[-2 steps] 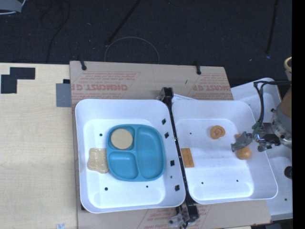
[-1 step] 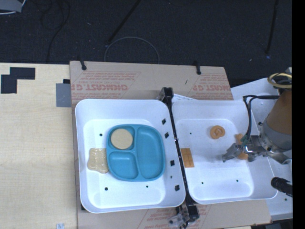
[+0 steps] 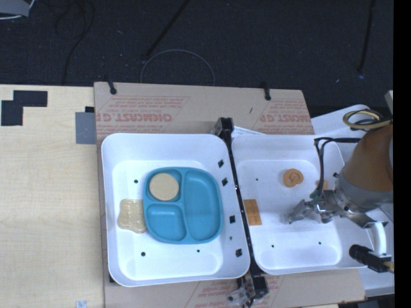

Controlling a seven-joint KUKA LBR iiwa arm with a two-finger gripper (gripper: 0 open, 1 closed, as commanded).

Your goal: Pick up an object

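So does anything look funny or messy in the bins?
A little. In the left bin, a pale flat piece lies on the floor against the blue tray, not in a compartment like the round tan piece. Nothing looks spilled or broken.

Gripper (image 3: 297, 215) hung low in right bin (image 3: 276, 262), orange cookie (image 3: 293, 178) at its 12 o'clock, tan block (image 3: 252, 212) at 9; left bin (image 3: 122, 159) held blue tray (image 3: 192, 210) carrying round cracker (image 3: 164, 186).
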